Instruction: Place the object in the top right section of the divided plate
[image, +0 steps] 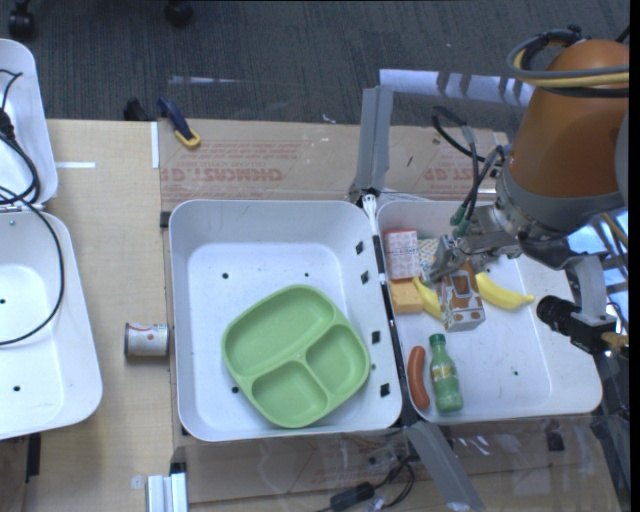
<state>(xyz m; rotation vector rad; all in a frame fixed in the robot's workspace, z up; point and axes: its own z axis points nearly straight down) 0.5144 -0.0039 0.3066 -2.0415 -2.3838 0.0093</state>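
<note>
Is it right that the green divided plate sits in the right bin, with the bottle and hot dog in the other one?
No. The camera view shows the green divided plate in the left bin. The bottle and hot dog lie in the other one, the right bin.

Robotics lab, grey-and-orange arm (575, 110), white bins (200, 300) on cardboard-covered bench (270, 165), loose cables (20, 180)

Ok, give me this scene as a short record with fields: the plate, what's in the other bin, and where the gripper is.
plate: green divided plate, nothing on it, in left bin
right bin: green bottle, sausage, banana, small carton, snack packet, yellow block
gripper: low over the carton in the right bin
fingers: cannot tell
task stage: nothing in the plate's top right section yet
</note>
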